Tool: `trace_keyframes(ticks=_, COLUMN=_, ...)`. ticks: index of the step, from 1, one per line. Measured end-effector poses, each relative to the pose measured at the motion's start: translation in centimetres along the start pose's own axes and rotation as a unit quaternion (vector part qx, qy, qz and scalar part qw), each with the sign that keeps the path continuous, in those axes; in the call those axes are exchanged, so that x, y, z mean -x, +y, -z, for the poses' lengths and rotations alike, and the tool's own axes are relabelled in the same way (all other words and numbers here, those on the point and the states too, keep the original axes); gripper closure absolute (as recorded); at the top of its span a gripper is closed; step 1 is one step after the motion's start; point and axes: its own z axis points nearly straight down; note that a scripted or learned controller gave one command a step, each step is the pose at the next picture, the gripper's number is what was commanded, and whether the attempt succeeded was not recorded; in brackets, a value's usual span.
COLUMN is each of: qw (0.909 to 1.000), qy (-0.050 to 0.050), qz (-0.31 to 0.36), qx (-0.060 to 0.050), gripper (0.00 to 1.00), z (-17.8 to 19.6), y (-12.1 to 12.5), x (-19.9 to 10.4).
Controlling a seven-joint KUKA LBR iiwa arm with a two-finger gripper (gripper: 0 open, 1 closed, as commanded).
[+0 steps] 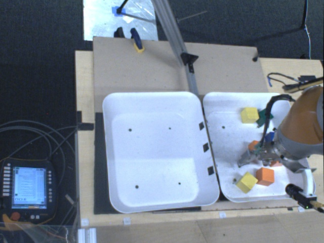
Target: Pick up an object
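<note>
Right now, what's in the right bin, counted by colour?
Yellow blocks: 2, one near the back, one near the front
Orange blocks: 2, one at the front, one partly hidden by the gripper
Green piece: 1, partly behind the arm
Total: 5 visible; the arm may hide more.

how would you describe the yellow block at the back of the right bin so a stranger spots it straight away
Start at the right bin of the two white ones. Toward its far edge sits a yellow block, alone on bare white. The other yellow block lies at the near edge, beside an orange block.
</note>
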Motion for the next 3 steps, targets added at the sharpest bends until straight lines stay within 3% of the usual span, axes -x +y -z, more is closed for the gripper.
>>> trace_keyframes(ticks=1, qw=1.0000, qy=-0.001, qz=0.001, qx=0.003, gripper=1.00, z=1.2, y=0.1, x=0.0)
trace_keyframes(ticks=3, qw=1.0000, qy=-0.001, qz=0.002, qx=0.005, gripper=1.00, z=10.9, y=1.6, x=-1.1)
